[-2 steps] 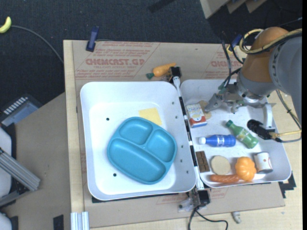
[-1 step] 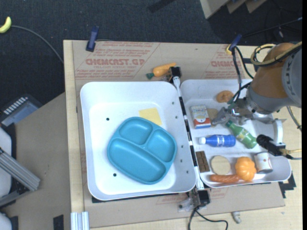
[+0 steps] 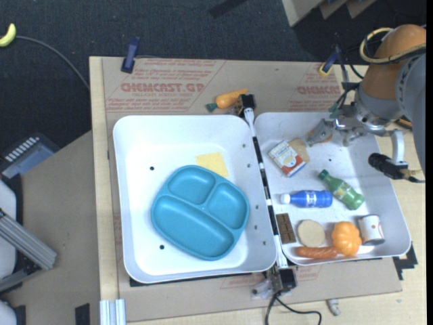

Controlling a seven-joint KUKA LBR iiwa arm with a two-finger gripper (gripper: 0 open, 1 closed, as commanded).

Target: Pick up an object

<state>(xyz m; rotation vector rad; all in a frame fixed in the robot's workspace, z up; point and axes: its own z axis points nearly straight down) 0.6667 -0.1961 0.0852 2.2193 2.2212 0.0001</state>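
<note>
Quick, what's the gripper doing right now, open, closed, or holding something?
Gripper: over the far end of the right bin; nothing seen held, and whether it is open or closed cannot be told.

Red lettering reading "CHEMCAST GP" is printed on the brown bench sheet behind the left bin, with smaller lines beneath it too fine to read. A similar red imprint behind the right bin is partly covered and illegible.
</note>
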